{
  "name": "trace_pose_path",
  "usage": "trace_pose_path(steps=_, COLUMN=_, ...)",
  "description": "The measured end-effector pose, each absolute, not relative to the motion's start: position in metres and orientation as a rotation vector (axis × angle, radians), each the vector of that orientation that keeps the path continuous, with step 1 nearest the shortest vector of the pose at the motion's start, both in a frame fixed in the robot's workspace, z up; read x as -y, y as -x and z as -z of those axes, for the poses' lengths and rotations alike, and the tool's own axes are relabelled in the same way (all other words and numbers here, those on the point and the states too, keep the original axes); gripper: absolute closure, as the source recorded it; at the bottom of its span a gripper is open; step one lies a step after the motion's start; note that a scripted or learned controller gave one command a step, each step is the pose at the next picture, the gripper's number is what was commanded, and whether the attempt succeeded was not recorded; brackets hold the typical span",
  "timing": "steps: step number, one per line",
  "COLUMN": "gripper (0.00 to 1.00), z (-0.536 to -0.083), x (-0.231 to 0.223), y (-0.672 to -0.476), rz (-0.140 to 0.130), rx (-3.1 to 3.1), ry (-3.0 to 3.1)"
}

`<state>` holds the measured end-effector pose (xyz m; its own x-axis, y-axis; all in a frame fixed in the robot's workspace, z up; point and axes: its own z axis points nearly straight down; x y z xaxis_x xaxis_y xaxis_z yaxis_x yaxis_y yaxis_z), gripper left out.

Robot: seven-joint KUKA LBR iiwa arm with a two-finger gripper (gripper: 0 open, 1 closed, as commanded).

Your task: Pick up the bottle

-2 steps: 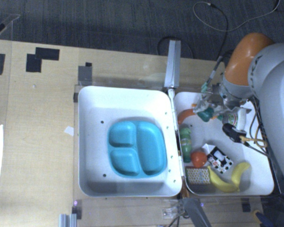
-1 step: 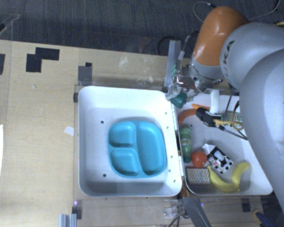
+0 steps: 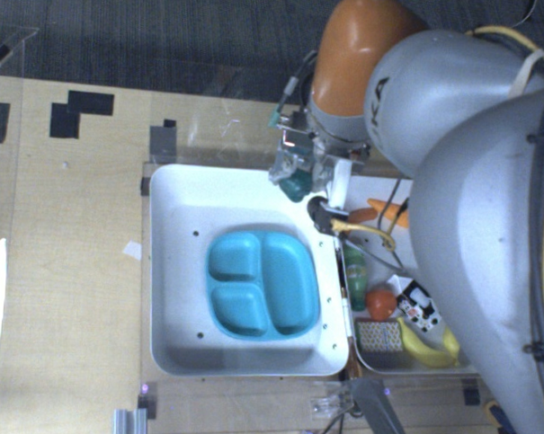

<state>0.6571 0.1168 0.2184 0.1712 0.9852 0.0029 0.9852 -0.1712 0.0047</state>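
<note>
White bin rim sits under the jaws, their spread untellable; blue tray lies well clear.

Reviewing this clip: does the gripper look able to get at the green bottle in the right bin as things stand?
Probably yes. The green bottle sits uncovered, but close against the right bin's left wall with a tomato beside it. The gripper is over the left bin's far rim.

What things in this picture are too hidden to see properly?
1. Right bin: camera view, most of it behind the grey arm.
2. Orange thing: arm covers its end.
3. Green bottle: small, label unreadable.
4. Black-and-white thing: too small to name.
</note>
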Motion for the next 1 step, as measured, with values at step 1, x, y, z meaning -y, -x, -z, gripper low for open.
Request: trace_pose_path(steps=1, gripper=1.0, z=-0.2304, x=-0.1178, y=-0.6582, rz=-0.013, rx=-2.028, ry=-2.392)
